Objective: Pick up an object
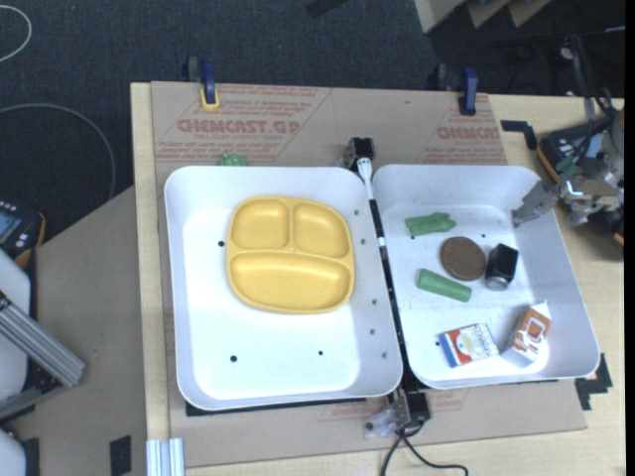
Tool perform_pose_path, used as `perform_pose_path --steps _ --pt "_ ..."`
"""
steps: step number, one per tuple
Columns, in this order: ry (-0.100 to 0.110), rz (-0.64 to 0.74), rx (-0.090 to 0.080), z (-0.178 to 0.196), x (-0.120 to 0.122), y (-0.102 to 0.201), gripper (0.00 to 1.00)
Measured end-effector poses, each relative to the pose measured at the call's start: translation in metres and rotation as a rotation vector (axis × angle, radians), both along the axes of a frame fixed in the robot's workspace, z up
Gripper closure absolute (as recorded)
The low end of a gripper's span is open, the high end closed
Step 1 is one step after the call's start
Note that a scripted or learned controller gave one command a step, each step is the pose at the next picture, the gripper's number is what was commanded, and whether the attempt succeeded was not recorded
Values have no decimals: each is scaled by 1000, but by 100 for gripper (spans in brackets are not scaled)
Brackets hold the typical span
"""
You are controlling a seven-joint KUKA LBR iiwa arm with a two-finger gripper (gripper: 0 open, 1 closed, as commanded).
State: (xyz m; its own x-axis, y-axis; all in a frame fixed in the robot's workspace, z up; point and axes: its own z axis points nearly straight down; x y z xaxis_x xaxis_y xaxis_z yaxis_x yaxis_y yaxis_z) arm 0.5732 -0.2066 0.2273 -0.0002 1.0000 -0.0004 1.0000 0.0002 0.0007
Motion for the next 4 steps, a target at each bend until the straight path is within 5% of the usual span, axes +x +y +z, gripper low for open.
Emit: perform_pose_path --steps 1,2,3,4 --pt "-4 1 -2 11 1 0 100" --pt "2 6 3 49 -40 74 100" --pt "8 5 4 25 -85 135 100" --pt "-5 8 2 70 -93 200 100"
